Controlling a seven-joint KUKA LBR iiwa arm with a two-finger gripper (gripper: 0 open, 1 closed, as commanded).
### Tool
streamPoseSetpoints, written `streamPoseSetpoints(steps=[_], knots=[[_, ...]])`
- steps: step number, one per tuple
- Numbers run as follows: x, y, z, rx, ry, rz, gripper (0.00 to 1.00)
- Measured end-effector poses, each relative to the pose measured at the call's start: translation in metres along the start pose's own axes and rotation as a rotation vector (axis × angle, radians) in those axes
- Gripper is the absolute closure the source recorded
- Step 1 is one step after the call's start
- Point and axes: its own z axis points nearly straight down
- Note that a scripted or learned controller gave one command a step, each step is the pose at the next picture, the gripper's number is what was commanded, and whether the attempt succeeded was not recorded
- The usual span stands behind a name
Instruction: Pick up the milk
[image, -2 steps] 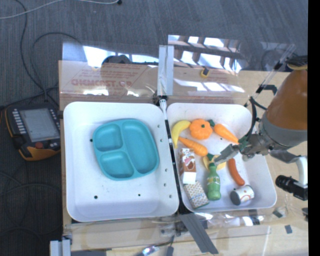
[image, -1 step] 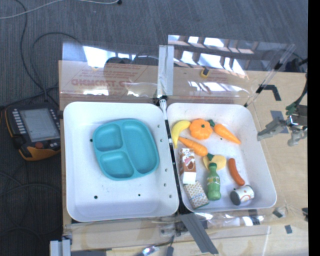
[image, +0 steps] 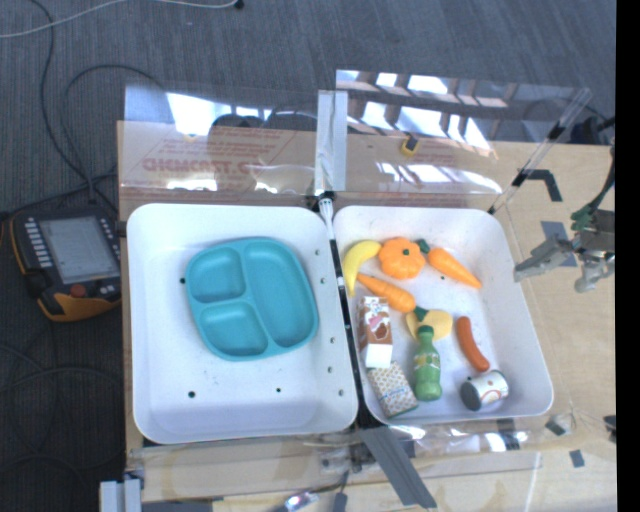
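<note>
Dark grey carpeted floor filled the top and left of the view, crossed by thin cables. A light wooden bench occupied the centre and right. Clear upright panels stood along the far side of the bench and carried bright window-like reflections; a brown cardboard sheet with faint red print lay behind the left panel. A handheld control pendant with a grey screen and orange trim rested on the floor at the left. Daylight fell brightly across the bench surface.
</note>
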Motion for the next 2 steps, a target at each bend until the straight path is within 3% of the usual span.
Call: streamPoseSetpoints(steps=[2], knots=[[0.0000,0.0000,0.0000,0.000,0.000,0.000,0.00]])
